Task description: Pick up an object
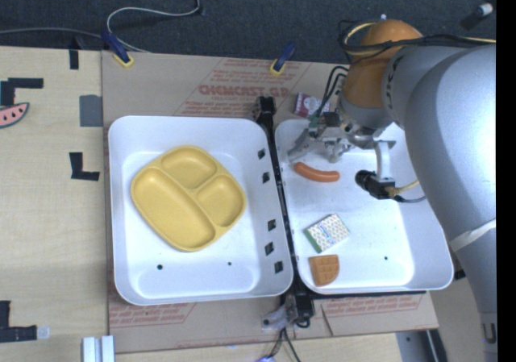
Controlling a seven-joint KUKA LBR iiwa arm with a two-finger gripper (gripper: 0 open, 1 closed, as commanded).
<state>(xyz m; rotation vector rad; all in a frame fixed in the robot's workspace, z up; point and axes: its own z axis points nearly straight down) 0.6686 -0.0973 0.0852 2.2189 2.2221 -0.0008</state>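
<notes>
Bins side by side on a cardboard-covered bench, seen from above at a slant. Nearest in the right bin (pixel 419 272) lies an orange waffle-like piece (pixel 324 269), and just beyond it a small green-and-white packet (pixel 327 232). Farther back in the same bin rests a toy sausage (pixel 316 173), orange-red, lying roughly left to right. The gripper (pixel 326 141) hangs just beyond the sausage, near the bin's far left corner, low over the floor of the bin; whether it is spread or closed cannot be told from this angle, and nothing is seen held in it. A small red-and-white packet (pixel 305 103) lies on the cardboard beyond the bin's far rim. The left bin (pixel 129 264) holds a yellow divided plate (pixel 188 197), well apart from the arm. Judged stage: approach, with no grasp made. The sausage is the likeliest target; the next move would call for centring over it, aligning across its narrow width, and descending.
</notes>
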